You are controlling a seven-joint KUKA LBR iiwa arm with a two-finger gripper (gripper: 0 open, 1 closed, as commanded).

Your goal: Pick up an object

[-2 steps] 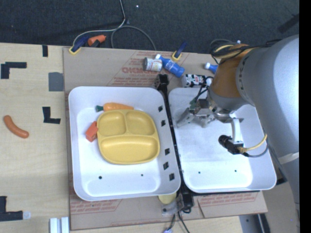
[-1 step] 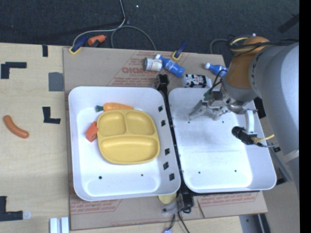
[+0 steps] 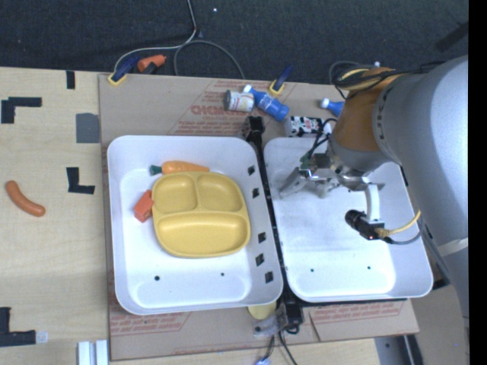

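My gripper [image 3: 307,186] hangs over the upper left part of the right bin [image 3: 342,272], close to its floor. Its fingers stand apart, open, with nothing visible between them. The grey arm with its orange band [image 3: 358,120] reaches in from the right. In the left bin [image 3: 133,280] lies a yellow divided plate [image 3: 202,213]. An orange carrot [image 3: 184,167] rests along the plate's far edge. A small orange-red piece [image 3: 143,205] sits against the plate's left side.
A black divider with clips [image 3: 262,204] runs between the bins. Behind them lie a white and blue bottle [image 3: 259,101] and clamps [image 3: 144,65]. An orange sausage [image 3: 25,198] lies on the bench far left. A cable and black plug [image 3: 364,223] hang from the arm.
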